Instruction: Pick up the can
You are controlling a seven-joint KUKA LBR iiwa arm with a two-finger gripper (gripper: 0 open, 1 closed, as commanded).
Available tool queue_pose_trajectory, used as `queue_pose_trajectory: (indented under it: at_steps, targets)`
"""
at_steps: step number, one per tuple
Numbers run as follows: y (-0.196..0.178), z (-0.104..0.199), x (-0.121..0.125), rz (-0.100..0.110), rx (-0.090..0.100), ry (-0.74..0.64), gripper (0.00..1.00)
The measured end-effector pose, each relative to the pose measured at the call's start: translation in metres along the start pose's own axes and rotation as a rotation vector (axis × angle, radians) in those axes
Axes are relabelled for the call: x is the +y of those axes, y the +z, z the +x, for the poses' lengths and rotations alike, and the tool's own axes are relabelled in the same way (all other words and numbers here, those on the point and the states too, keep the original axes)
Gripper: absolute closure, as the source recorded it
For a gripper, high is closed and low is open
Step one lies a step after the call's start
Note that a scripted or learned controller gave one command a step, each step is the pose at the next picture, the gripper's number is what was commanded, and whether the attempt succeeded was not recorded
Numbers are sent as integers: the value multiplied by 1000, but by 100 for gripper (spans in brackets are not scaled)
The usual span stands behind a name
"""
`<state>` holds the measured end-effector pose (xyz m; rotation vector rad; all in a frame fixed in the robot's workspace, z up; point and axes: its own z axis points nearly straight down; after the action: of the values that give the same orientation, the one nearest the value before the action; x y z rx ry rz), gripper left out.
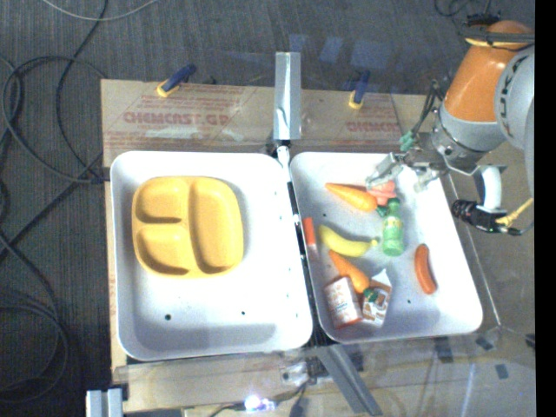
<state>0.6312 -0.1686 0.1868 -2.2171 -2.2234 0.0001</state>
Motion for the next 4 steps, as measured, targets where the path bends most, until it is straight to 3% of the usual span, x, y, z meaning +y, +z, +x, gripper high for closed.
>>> queue_pose_trajectory:
  at_steps: [1,2,3,4]
  targets:
    - [87,-30,0,1,-4,6,0]
    - [96,26,-53,-13,-1,354,0]
    - [99,1,12,10,-1,376,0]
    - [100,-3,25,78,2,543,0]
